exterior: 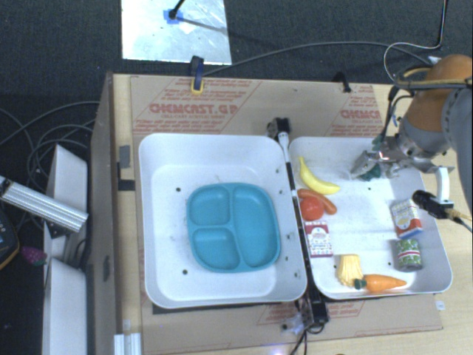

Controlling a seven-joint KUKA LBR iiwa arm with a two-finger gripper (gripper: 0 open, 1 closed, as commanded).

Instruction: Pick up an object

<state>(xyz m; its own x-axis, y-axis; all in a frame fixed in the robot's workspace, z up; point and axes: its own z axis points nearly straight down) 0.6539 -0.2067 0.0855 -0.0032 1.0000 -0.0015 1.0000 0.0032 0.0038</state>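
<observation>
Bins (222, 150): two; tray (233, 225): one; banana (316, 181): one.

Even, bright overhead light; the white bins (222, 150) look slightly washed out. Glare flares on the foil sheet (177, 21) at 12 o'clock. Shadows are faint, focus mildly soft.

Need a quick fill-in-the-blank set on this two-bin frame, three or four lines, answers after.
1. The blue divided plate lies in the ____ bin as the camera sees it.
2. The banana in the right bin is coloured ____.
3. The carrot lies by that bin's ____ edge.
4. The gripper is above the ____ bin, in its far part.

Answers: left; yellow; near; right
</observation>
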